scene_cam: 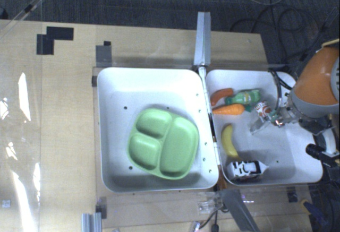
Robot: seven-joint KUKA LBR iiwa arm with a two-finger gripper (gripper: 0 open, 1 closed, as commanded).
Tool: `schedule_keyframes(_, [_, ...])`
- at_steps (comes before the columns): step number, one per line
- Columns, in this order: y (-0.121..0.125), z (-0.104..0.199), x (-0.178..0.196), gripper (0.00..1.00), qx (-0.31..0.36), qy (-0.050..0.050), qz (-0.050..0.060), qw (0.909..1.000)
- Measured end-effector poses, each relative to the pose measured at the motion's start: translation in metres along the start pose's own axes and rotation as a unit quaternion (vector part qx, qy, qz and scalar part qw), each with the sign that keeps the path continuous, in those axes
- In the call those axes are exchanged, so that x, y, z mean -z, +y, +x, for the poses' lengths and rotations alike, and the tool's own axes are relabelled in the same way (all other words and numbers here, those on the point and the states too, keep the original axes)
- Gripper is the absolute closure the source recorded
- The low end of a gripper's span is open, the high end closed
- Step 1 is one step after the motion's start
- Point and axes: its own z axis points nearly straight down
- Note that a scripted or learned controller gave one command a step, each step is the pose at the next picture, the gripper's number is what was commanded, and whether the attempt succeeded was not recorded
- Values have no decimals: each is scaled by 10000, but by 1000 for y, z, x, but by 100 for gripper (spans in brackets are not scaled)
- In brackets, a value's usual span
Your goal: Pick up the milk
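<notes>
Pale wood makes up the worktop (58, 119), the biggest thing in view, with a sheet of clear plastic glaring over its left part and two black marks near its far left corner. On it sit two shallow white bins side by side. The left bin (114, 93) holds a green divided plate (163, 143) with three compartments, lying a little toward the near right of the bin.

The right bin (297, 156) is partly covered on its right by the arm (319, 85), whose grey body and orange band are cut off at the picture's edge, so most of the arm cannot be made out. Its pincer (264, 118) hangs low over the middle of the right bin, just right of the carrot; the fingers are small, blurred and mixed with wires, and I cannot tell whether they are parted or closed, nor whether they touch anything. Nothing is seen between them.

A green bottle (245, 97) lies on its side at the far end of the right bin, with a reddish sausage-like item (221, 95) just left of it and an orange carrot (228, 110) beside them, pointing toward the divider. A yellow banana (229, 141) lies lengthwise near the bin's left wall.

The milk (247, 169) is a small black-and-white carton, lying on its side at the near left corner of the right bin, near the banana's end and well apart from the pincer. Its print is too small to read.
</notes>
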Motion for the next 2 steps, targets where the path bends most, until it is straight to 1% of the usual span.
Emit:
schedule_keyframes(1, [40,-37,-2,0,-2,5,14,10000])
schedule_keyframes(2, [44,-37,12,100,9,-11,-30,10000])
